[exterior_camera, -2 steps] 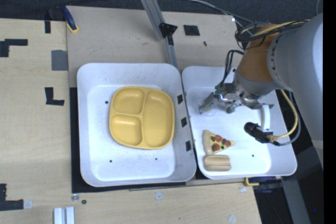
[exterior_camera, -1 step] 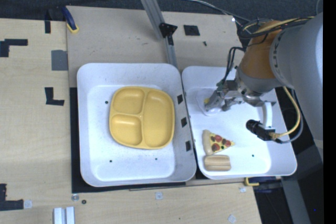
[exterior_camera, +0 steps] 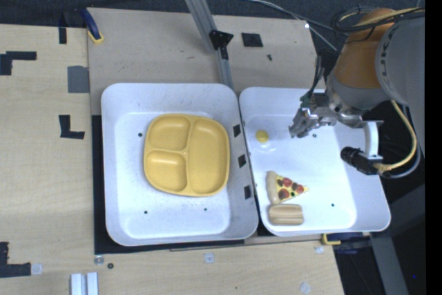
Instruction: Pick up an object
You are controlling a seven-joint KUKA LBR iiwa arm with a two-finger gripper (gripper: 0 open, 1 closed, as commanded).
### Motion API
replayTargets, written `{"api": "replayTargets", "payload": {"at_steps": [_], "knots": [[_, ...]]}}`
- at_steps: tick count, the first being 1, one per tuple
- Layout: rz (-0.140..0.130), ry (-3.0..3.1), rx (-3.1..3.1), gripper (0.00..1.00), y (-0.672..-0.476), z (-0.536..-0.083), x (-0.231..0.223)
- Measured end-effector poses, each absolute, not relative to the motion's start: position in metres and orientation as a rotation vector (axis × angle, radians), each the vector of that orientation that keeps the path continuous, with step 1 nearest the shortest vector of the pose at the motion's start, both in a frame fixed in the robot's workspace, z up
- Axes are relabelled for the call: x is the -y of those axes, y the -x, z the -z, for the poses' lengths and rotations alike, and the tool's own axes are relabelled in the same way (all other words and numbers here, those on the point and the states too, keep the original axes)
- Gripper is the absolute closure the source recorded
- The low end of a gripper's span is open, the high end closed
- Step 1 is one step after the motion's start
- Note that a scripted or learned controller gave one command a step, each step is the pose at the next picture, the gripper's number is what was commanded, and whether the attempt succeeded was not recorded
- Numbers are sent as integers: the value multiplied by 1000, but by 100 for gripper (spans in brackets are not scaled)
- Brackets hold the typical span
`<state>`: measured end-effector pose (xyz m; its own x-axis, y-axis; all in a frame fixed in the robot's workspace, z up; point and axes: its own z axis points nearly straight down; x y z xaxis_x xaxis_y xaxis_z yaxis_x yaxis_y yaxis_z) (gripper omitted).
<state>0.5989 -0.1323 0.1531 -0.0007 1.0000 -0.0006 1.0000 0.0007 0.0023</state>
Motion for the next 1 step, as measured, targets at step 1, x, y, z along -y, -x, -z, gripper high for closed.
{"api": "replayTargets", "payload": {"at_steps": [1], "knots": [[-3,-2218,-2221,100,-593,-214,132]]}}
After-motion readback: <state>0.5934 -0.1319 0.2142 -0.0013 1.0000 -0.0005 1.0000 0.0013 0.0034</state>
